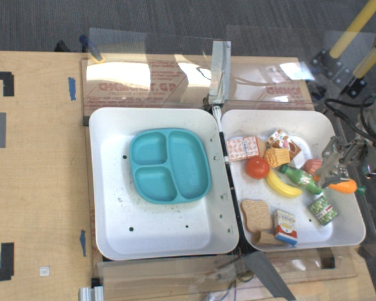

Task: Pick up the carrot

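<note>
Two white bins on the desk (pixel 31 168). Left bin (pixel 106 231): one teal divided plate (pixel 170 165). Right bin (pixel 344 227): one tomato (pixel 257 167), banana (pixel 282 185), bread slice (pixel 257 214), four small cartons, print unreadable. Carrot (pixel 342 185) at 3 o'clock edge, clamped in pincer (pixel 332 180).

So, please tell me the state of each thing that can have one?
carrot: at right bin's right edge, beside the gripper
teal divided plate: flat in left bin, compartments bare
banana: lying flat
bread slice: lying flat
green bottle: on its side
</note>
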Robot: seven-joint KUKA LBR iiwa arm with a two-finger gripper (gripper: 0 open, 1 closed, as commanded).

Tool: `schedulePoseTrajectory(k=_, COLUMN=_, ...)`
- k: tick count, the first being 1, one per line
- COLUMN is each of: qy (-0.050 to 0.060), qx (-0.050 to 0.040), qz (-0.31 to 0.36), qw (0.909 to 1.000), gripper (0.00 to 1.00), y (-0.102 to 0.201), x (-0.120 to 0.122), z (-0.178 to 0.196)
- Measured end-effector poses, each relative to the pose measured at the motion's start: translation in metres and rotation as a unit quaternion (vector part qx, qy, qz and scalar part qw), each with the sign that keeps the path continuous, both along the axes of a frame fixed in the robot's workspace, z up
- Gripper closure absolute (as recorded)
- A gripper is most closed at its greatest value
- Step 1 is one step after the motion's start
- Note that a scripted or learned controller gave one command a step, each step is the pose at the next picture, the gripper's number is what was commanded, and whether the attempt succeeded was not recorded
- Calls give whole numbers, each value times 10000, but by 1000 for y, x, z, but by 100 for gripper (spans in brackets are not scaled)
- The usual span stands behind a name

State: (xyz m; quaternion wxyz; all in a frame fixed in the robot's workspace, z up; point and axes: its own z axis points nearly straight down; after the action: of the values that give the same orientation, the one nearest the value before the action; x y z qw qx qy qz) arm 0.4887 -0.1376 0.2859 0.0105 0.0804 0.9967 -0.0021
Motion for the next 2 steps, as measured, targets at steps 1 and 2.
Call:
schedulePoseTrajectory(k=1, qy=90, qx=36, qz=411, qw=9991, gripper=100, y=83, x=-7, z=-39)
schedulePoseTrajectory(k=2, qy=15, qx=-6, qz=1090, qw=9940, gripper=100, y=46, x=65, z=147)
